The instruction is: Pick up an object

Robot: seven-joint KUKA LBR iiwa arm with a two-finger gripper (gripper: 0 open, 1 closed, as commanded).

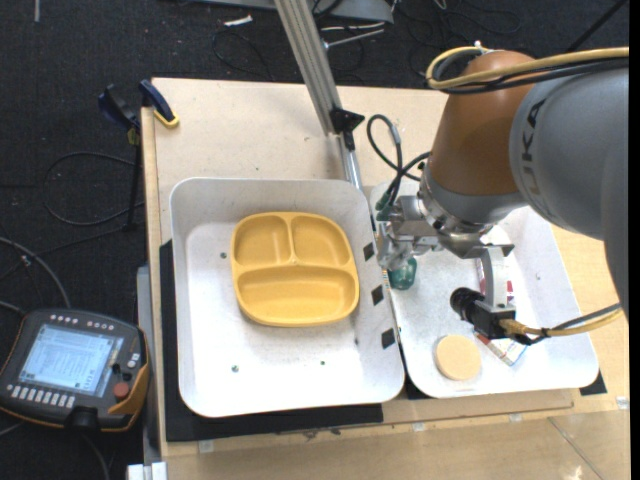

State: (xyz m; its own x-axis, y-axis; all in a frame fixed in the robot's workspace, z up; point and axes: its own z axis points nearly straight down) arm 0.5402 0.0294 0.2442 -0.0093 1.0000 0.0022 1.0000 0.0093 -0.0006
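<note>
My gripper (pixel 398 254) hangs low over the left edge of the right bin (pixel 560 308), next to the wall shared with the left bin. Directly under it sits a small teal-green object (pixel 403 276), partly hidden by the gripper body. Whether it touches the object cannot be made out. A tan round disc (pixel 459 357) lies near the right bin's front. A red and white item (pixel 499 290) lies behind it, partly covered by the wrist. The bulky orange and grey arm hides the back of the right bin.
In the left bin (pixel 200 368) lies a yellow divided plate (pixel 295 268). A slanted metal rod (pixel 310 48) rises from behind the bins. A blue and yellow clamp (pixel 140 103) grips the bench's far left corner. A teach pendant (pixel 70 366) lies on the floor at the left.
</note>
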